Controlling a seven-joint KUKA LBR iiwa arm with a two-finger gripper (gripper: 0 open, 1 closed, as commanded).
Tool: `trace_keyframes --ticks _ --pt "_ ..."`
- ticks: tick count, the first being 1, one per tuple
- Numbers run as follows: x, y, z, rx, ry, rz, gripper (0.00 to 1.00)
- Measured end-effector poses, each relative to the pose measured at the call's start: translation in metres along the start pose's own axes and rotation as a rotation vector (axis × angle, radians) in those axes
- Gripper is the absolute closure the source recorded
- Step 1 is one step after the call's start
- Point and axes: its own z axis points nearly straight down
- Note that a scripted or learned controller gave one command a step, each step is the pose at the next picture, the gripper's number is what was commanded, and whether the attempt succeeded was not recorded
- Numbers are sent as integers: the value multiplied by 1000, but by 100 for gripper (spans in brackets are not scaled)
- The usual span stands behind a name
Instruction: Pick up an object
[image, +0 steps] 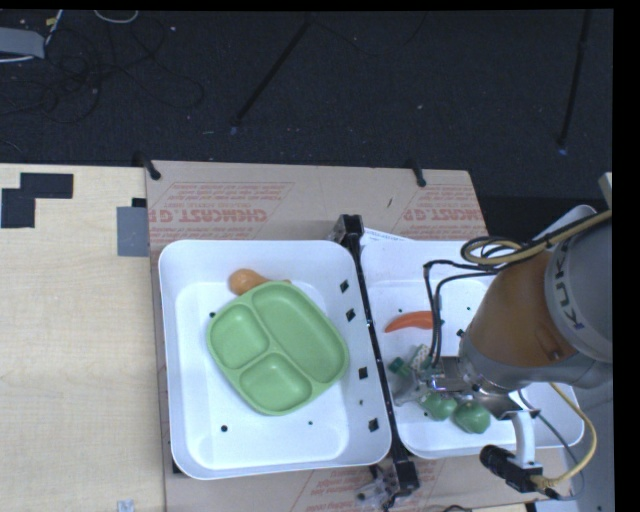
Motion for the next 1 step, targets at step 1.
trace_keyframes --ticks 1 --pt "-3 0 -12 -2 -2 8 100"
